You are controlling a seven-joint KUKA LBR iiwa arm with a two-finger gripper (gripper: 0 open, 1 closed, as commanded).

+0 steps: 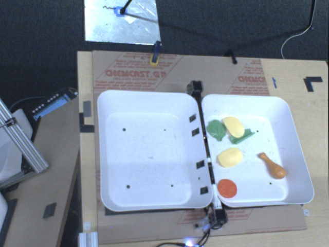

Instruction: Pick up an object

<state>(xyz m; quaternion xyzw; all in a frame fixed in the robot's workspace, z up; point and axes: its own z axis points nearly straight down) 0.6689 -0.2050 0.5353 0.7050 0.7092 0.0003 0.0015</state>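
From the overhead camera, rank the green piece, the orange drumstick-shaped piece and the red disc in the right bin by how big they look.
1. green piece, partly hidden under a yellow piece
2. orange drumstick-shaped piece
3. red disc

The drumstick and the disc look close in size, so their order is unsure.

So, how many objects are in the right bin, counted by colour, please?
Yellow: 2, the upper yellow piece and the lower yellow piece
Green: 1, the green piece
Red-orange: 1, the round disc
Orange-brown: 1, the drumstick-shaped piece
Total: 5, all in the right bin
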